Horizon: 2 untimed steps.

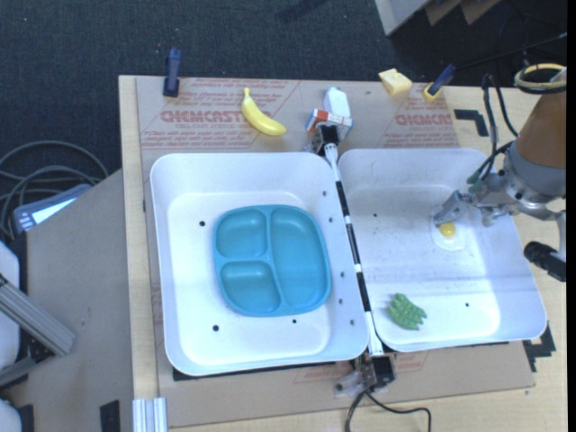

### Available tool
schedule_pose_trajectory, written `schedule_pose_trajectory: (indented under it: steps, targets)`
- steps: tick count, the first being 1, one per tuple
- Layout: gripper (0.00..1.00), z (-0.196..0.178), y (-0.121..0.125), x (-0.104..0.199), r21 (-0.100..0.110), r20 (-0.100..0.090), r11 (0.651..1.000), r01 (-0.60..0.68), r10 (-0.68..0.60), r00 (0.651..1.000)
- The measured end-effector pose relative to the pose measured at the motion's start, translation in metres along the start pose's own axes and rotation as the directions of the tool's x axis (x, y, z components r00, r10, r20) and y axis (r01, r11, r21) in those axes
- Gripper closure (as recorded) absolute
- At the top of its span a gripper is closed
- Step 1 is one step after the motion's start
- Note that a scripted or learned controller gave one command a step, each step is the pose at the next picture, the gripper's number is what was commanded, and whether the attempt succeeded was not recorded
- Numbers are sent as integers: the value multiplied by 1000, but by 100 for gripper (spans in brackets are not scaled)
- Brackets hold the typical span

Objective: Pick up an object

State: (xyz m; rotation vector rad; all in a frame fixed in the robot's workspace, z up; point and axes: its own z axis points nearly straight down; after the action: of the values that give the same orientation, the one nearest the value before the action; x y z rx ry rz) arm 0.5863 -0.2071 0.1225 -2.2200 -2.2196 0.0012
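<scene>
The right bin (504,324) holds a small yellow piece (446,232) near its middle and a green, knobbly toy (407,313) near its front left corner. My gripper (468,214) hangs over the right bin's middle right, reaching in from the right, and it looks open with nothing between its fingers. The yellow piece lies just below its left finger (447,211), close to it; whether they touch I cannot tell. The green toy lies well clear of the gripper, toward the front.
The left bin (180,196) holds a blue divided plate (272,259). Behind the bins on the bench lie a yellow banana (259,115), a small white and red item (331,112), a yellow block (394,81) and a blue clip (172,70). A ridge (346,232) separates the bins.
</scene>
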Motion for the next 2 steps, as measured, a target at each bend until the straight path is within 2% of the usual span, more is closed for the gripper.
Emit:
schedule_pose_trajectory:
  steps: [1, 2]
  targets:
    - [0, 11, 0, 1, 1, 0, 1000, 0, 0, 1000]
    - [0, -10, 2, -9, -5, 3, 1000, 0, 0, 1000]
